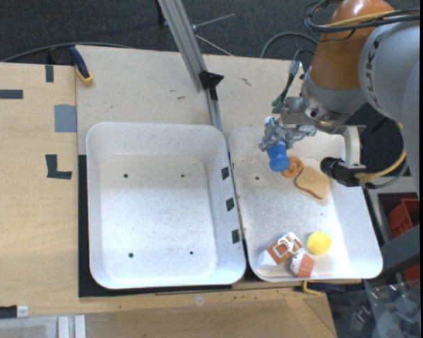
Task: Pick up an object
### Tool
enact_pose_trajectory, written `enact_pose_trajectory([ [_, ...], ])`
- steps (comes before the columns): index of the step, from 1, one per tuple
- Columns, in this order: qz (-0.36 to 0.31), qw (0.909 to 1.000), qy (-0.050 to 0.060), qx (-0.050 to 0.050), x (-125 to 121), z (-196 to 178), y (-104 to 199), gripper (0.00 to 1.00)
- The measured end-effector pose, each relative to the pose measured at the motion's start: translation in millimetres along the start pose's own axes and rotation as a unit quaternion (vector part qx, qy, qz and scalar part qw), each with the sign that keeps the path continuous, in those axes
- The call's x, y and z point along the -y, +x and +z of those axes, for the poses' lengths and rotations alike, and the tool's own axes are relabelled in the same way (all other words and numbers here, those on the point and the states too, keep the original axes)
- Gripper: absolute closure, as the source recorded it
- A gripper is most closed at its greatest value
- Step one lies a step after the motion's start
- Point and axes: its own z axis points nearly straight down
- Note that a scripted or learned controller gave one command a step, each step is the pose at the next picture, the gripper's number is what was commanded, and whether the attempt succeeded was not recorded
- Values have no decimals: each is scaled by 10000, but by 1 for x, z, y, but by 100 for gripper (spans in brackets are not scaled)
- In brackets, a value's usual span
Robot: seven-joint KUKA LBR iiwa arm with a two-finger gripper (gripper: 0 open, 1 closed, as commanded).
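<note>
Nearest the lower edge, in the right-hand shallow white bin [352, 259], lie a small orange-and-white carton [283, 248], a white cylinder with a red-orange cap [302, 264] and a round yellow ball [319, 242], clustered close together at the bin's near corner. Farther up the same bin a tan slice of toy bread [313, 182] rests beside a small orange ring-shaped piece [292, 167]. Above these hangs the grey arm's two-finger gripper [276, 144], and a blue cylindrical object [278, 160] sits right at its tip, apparently pinched between the fingers and hanging tilted over the bin floor. Beside this bin, the left white bin [99, 189] shows its speckled floor.
</note>
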Motion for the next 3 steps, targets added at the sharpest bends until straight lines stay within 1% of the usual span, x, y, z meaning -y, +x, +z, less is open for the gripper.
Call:
enact_pose_trajectory([
  [1,-4,10000,0,-2,7,1,44,100],
  [3,-13,10000,2,-4,24,-1,150,100],
])
